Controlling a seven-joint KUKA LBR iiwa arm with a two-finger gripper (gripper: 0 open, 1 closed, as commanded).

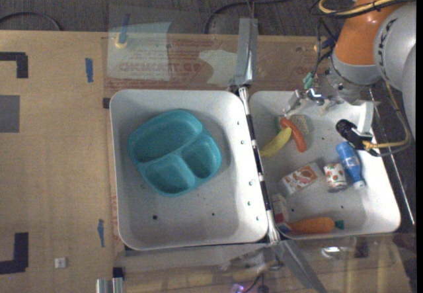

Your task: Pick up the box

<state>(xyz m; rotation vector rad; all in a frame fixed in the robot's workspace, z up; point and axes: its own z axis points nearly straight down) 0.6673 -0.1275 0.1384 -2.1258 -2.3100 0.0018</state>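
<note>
1. Two shallow white bins sit side by side on a brown bench, seen from above at a slant. The left bin [125,219] and the right bin [383,215] meet along a grey metal divider.
2. The left bin holds a teal divided plate [174,151] with three compartments, lying in its upper half.
3. The grey arm with its orange band [363,17] comes in from the upper right. Its gripper [305,96] is over the top edge of the right bin, near the back wall. I cannot tell whether the gripper is spread or closed, and nothing is visibly held in it.
4. The box [301,178], a small white and red carton, lies tilted near the middle of the right bin, well apart from the gripper.
5. Just beside the box on its right is a small patterned can [336,176], and next to that a blue bottle [350,165] lies on its side.
6. Above and left of the box, a yellow banana [276,143] lies against an orange-red curved item [295,133], which sits just below the gripper.
7. An orange carrot [312,224] with a green end lies along the bin's front wall, below the box.
</note>
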